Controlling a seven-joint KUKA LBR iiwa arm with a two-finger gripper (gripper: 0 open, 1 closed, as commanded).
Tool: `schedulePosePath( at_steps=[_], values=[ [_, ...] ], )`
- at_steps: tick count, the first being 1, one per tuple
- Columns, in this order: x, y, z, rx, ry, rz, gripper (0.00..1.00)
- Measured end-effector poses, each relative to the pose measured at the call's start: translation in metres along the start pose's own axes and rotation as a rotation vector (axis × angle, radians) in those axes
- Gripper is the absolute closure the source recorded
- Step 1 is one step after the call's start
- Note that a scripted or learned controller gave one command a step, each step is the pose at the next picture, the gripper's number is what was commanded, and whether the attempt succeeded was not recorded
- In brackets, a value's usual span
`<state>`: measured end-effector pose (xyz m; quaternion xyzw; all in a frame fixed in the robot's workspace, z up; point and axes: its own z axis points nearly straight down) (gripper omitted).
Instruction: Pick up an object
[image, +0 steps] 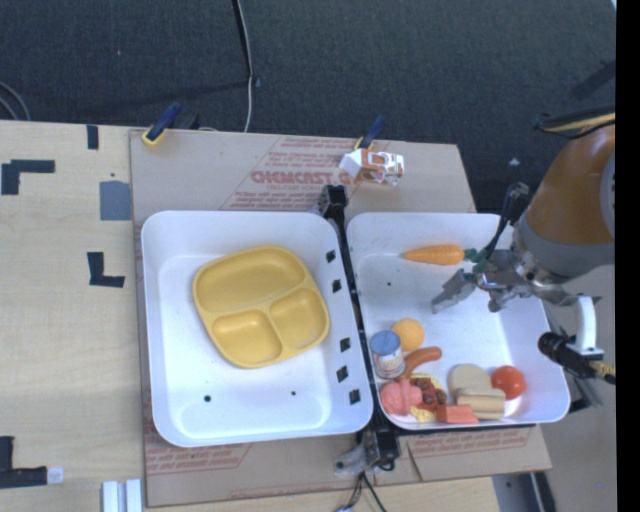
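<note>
Camera view from above, slanted down on a surface (60, 300) with 2 shallow white bins side by side. Left bin (165, 400): holds 1 yellow divided plate (260, 305) with 3 compartments, lying flat near the middle. Right bin (520, 340): holds toy food. Orange carrot (435, 255) near the far wall, lying on its side, apart from the rest. Cluster along the near wall: small can (386, 350), orange fruit (407, 333) just beside it, sausage (420, 360), pink piece (397, 397), beige bread-like pieces (473, 385) and red tomato (509, 380) toward the right corner. Grey arm with orange band (575, 200) reaching in from the right. End effector (470, 285) low over the middle of the right bin, between carrot and food cluster, fingers spread apart, nothing between them. Black cable (245, 60) running across the dark floor beyond the surface.
</note>
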<state>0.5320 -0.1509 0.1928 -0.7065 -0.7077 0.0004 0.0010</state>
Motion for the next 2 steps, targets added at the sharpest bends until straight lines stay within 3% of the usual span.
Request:
schedulePosePath(
  at_steps=[1, 2],
  values=[
    [0.047, 0.009, 0.112, -0.003, -0.002, -0.002, 0.00],
    [0.046, 0.009, 0.097, -0.004, 0.001, -0.001, 1.00]
  ],
)
